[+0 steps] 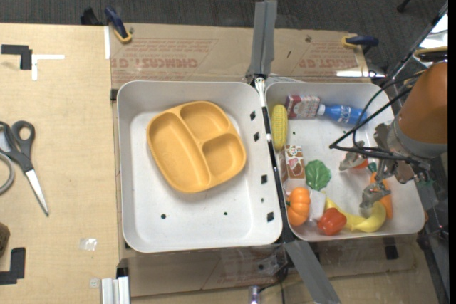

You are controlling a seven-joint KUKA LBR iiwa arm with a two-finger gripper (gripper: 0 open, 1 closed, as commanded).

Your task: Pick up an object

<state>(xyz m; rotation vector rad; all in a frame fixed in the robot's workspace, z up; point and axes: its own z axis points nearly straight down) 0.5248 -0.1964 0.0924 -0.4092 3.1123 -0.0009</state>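
My gripper (362,180) hangs low over the right side of the right bin (335,92), open, with one fingertip (350,163) toward the bin's middle and the other nearer the front corner. An orange carrot (385,203) lies right beside it, partly hidden by the wrist; I see nothing clamped. Just below are a yellow banana (368,221) and a red pepper (331,221). Further left lie a small orange pumpkin (299,204), a green leafy piece (318,174), a brown packet (293,162) and a corn cob (279,126). A red-and-white carton (303,107) and a blue bottle (340,112) sit at the back.
The left bin (135,174) holds a yellow divided plate (196,146). A metal divider bar (262,39) runs between the bins. Scissors (25,160) lie on the wooden bench at far left. Black cables (370,117) cross above the right bin's back corner.
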